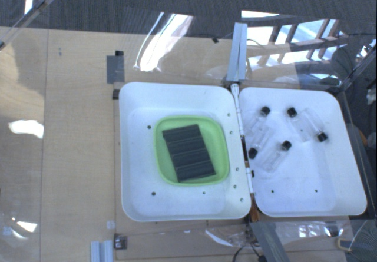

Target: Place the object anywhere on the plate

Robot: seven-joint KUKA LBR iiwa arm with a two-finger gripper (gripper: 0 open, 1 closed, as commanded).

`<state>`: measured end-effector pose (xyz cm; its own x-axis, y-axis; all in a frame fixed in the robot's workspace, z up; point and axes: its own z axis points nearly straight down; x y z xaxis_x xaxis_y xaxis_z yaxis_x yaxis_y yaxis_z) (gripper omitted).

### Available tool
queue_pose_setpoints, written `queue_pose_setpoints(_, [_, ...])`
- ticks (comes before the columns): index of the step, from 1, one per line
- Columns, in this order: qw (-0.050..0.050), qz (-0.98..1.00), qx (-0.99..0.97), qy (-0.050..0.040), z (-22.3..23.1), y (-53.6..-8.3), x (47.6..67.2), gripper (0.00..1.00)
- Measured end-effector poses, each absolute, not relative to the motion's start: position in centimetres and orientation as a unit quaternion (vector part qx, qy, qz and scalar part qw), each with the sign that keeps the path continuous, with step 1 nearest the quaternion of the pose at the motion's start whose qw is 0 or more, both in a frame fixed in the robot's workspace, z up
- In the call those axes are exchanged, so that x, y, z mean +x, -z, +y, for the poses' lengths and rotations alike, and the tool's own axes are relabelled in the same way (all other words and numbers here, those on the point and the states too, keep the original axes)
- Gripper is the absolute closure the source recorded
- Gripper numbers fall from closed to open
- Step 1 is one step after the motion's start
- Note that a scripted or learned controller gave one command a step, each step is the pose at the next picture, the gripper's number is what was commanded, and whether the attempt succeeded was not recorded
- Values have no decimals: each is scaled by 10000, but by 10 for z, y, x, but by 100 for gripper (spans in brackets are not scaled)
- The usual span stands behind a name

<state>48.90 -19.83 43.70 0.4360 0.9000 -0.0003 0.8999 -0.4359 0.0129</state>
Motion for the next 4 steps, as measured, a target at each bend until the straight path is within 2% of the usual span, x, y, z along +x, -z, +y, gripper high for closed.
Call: queue_pose_setpoints(4, [54, 5310, 8473, -32, -198, -437, 489, 0])
